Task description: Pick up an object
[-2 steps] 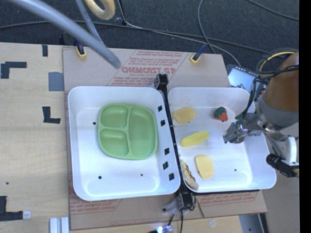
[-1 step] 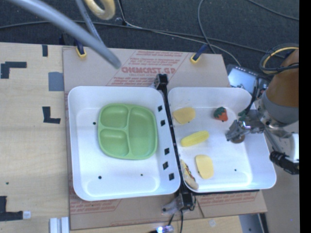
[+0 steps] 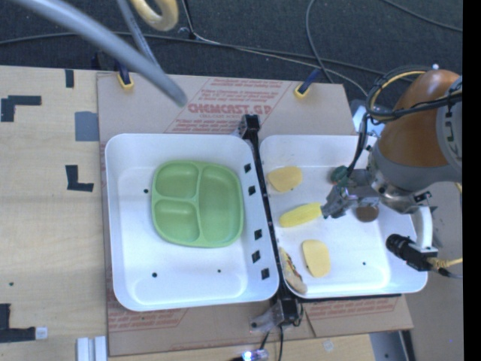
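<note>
The end effector (image 3: 332,207) touches a yellow piece (image 3: 300,216) (right bin).

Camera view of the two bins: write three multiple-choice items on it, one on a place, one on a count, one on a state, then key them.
1. Where does the green divided plate lie?
A. left bin
B. right bin
C. on the bench outside the bins

2. How many plain yellow pieces lie in the right bin?
A. one
B. three
C. five

3. How does the gripper stand?
A. raised above the left bin
B. low over the right bin, beside the long yellow piece
C. over the cardboard

Key: 1 A, the plate sits in the left bin. 2 B, three are visible. 3 B, its tip is next to that piece.
</note>
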{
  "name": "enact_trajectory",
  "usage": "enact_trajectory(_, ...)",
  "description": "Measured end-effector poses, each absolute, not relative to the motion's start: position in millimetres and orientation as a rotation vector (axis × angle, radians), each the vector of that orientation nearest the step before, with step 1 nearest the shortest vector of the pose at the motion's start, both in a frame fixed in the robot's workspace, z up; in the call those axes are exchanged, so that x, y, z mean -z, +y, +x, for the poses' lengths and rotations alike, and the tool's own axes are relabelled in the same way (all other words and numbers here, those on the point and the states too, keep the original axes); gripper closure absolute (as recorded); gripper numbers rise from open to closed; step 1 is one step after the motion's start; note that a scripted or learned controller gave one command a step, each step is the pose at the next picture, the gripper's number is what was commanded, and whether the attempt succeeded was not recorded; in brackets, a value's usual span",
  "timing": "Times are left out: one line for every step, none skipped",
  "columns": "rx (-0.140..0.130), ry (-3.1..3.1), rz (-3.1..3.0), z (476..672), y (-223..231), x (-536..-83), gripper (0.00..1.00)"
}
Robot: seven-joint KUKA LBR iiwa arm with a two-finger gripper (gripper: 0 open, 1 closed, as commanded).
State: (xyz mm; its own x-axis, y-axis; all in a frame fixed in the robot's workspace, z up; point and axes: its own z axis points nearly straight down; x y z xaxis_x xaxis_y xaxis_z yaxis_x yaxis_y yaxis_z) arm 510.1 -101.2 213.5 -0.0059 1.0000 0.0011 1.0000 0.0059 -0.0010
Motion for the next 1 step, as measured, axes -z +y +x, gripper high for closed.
enact_trajectory(0.000,-2.228,-2.213,517.4,-41.2,-219.6,1.00)
